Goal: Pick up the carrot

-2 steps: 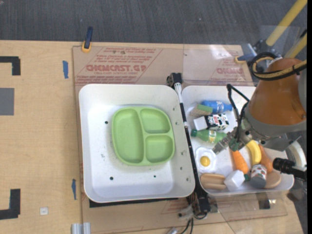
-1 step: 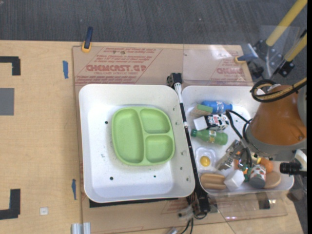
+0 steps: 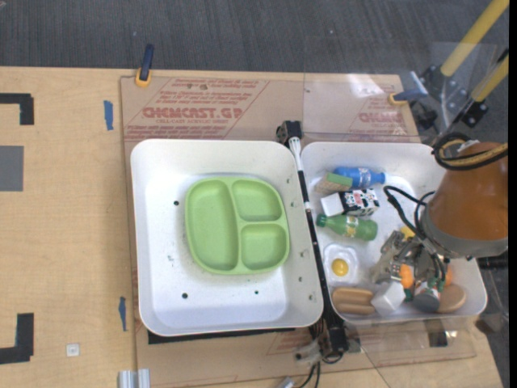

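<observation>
A glossy green plate (image 3: 237, 225) with 3 compartments sits in the left of 2 shallow white bins. To the plate's right, in the right bin (image 3: 311, 156), the metal gripper (image 3: 408, 269) hangs low among small toy foods. A small orange carrot (image 3: 406, 276) lies right at its fingertips, but whether they pinch it cannot be made out. A green bottle (image 3: 350, 227) lies between plate and gripper.
</observation>
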Available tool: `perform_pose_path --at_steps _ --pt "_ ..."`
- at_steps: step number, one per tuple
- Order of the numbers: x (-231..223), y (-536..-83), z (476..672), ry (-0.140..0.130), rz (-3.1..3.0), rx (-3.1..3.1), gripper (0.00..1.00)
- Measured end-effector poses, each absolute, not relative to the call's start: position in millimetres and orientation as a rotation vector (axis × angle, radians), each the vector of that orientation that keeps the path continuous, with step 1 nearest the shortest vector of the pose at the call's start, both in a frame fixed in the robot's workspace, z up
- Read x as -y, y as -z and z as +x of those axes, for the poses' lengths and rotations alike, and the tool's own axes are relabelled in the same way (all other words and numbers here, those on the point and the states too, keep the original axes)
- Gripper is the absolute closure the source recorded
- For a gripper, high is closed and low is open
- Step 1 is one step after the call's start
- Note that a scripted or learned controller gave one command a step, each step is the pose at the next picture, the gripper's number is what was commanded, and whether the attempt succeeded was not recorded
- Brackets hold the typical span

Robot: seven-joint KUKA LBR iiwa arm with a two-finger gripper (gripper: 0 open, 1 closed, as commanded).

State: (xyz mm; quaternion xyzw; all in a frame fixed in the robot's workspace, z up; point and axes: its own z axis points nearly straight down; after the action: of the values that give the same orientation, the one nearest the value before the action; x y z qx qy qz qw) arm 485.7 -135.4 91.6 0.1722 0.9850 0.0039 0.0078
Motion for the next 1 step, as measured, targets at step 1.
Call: perform_pose_path --at_steps 1 --pt "147.1 -91.5 487.3 -0.006 0.180 -3.110 1.00"
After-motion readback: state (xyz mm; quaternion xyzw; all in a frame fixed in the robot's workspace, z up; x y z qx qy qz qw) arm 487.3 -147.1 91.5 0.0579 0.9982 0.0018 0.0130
